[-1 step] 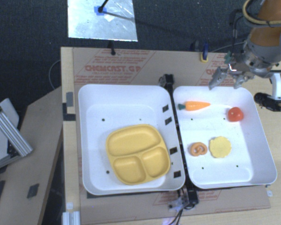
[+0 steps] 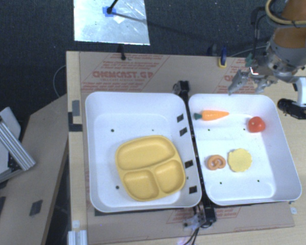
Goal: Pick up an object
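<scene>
Four small objects lie in the right bin [image 2: 288, 188] as the arm [image 2: 296, 29] hangs above that bin's far edge: a carrot [image 2: 214, 115] near the far left corner, a tomato [image 2: 256, 124] toward the far right, and, closer to the near side, a pretzel [image 2: 216, 162] touching or just beside a yellow disc [image 2: 239, 160]. The tool [image 2: 250, 84] sits over the bin's far rim, and its two fingers look spread apart with nothing between them, though the slant of the view makes that hard to be sure of. Across the divider, the left bin [image 2: 99, 137] carries a yellow tray [image 2: 150, 167] with three compartments, set toward its near right part.

By the look of it, the pick has not yet begun; this is the approach, with no object chosen for certain. Carrot and tomato lie closest beneath the tool. The next move calls for centring over one of them, turning the fingers to straddle it, and descending into the bin. The carrot's long body wants a grip across its width; the round tomato may roll away.
</scene>
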`<action>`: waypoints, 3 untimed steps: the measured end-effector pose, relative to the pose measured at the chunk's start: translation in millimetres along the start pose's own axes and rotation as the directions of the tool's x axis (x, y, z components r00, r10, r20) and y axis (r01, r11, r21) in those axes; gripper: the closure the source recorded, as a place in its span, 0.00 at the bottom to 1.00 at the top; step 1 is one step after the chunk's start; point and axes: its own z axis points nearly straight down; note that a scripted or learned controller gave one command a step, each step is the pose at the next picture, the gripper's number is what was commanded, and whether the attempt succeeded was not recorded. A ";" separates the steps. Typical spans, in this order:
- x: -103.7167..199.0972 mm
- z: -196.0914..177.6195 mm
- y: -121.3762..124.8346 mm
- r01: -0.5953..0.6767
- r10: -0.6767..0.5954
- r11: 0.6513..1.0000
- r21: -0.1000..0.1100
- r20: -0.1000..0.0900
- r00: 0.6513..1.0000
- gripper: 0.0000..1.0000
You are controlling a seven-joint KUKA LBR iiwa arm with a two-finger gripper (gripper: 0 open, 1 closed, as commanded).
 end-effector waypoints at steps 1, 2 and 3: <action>6.3 53.2 -8.5 -0.002 0.002 1.000 0.004 -0.001 1.000 0.00; 10.2 114.9 -5.4 0.000 0.000 1.000 0.004 -0.001 1.000 0.00; 7.0 157.0 -6.5 -0.002 0.002 1.000 0.005 -0.001 1.000 0.00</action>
